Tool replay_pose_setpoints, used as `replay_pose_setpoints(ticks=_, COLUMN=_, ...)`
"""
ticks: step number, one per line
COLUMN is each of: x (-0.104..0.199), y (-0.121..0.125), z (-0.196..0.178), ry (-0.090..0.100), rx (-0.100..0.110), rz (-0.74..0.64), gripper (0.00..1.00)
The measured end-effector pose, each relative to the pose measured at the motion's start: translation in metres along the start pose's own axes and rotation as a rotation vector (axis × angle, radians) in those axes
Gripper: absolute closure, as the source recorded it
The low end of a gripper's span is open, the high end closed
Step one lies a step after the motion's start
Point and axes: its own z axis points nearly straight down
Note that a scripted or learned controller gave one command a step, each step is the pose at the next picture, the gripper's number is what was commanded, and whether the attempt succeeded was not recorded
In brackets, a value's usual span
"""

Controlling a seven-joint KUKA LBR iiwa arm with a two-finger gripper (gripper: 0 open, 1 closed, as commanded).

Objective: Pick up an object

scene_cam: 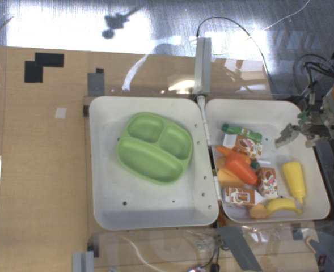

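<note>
The right bin [280,109] holds a heap of toy food. In it lie a red-orange pepper [241,169], a yellow bottle [294,178], a banana [283,206], a green-capped carton [242,132] and small brown cartons [239,196]. My gripper [297,137] hangs over the right bin's upper right part, above bare white floor and just above the yellow bottle. Its fingers [284,136] are spread open with nothing between them.
The left bin [110,203] carries a green divided plate [155,147]. A grey post [203,67] stands behind the wall shared by the bins. Cables run at the back right. Bare bench lies to the left.
</note>
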Motion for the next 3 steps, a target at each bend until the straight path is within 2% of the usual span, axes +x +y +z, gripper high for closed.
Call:
replay_pose_setpoints(ticks=1, x=0.059, y=-0.047, z=0.068, ry=0.001, rx=0.002, rz=0.107, gripper=0.00)
replay_pose_setpoints(ticks=2, x=0.056, y=-0.010, z=0.125, ry=-0.006, rx=-0.015, rz=-0.045, gripper=0.00)
replay_pose_setpoints(ticks=3, x=0.083, y=0.050, z=0.126, ry=-0.004, rx=-0.010, rz=0.039, gripper=0.00)
